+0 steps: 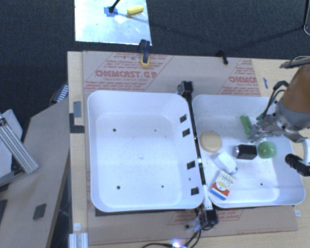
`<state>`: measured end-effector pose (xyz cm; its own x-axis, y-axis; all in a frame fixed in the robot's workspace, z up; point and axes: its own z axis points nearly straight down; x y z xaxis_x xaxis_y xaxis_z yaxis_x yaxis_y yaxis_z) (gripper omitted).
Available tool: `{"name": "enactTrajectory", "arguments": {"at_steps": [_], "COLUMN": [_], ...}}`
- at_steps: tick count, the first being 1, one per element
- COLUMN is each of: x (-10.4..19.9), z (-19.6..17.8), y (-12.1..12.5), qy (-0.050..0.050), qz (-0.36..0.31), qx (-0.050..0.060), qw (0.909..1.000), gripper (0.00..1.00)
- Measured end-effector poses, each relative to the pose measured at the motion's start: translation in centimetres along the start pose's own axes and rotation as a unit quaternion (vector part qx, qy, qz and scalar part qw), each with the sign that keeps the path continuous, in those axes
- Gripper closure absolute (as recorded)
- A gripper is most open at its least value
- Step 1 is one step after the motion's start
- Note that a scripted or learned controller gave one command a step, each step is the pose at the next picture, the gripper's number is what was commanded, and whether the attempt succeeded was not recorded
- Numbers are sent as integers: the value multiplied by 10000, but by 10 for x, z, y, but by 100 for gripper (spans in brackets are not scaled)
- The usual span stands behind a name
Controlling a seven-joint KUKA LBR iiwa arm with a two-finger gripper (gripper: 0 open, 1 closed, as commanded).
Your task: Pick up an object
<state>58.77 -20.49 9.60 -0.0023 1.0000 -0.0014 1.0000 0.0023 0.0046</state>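
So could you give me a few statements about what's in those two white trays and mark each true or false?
1. The left bin holds most of the items. False: the items lie in the right bin.
2. A green ball sits beside a small black object. True.
3. The round tan object lies near the divider between the bins. True.
4. The red, white and blue carton sits at the right bin's far edge. False: it lies at the near edge.
5. The gripper is over the right bin. True.

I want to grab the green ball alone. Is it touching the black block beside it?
Cannot tell. In the camera view the green ball sits right against the black block with no visible gap, but the slanted angle doesn't show actual contact.
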Motion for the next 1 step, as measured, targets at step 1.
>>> {"name": "enactTrajectory", "arguments": {"at_steps": [1], "x": [-2], "z": [13], "y": [-61], "qy": [13], "qz": [19], "qx": [46], "qw": [10000], "gripper": [100]}}
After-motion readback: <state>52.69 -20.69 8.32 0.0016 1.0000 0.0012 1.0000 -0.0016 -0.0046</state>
